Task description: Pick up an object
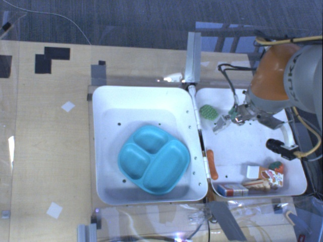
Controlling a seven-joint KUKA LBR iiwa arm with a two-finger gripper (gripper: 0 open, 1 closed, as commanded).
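Note:
My gripper (222, 123) hangs over the upper left part of the right bin (298, 185), at the end of the grey arm with the orange band. Just to its left, a small green knobbly ball (207, 111) lies near the bin's left wall. Lower down that wall lies an orange carrot-shaped piece (212, 164). Along the front of the bin lie a white block (253, 171), a colourful printed carton (271, 177) and a tube with red and blue ends (232, 190). I see nothing held in the gripper.
The left bin (108, 105) holds a blue divided plate (154, 159). A metal post (192, 57) stands behind the ridge between the two bins. The arm covers the upper right of the right bin.

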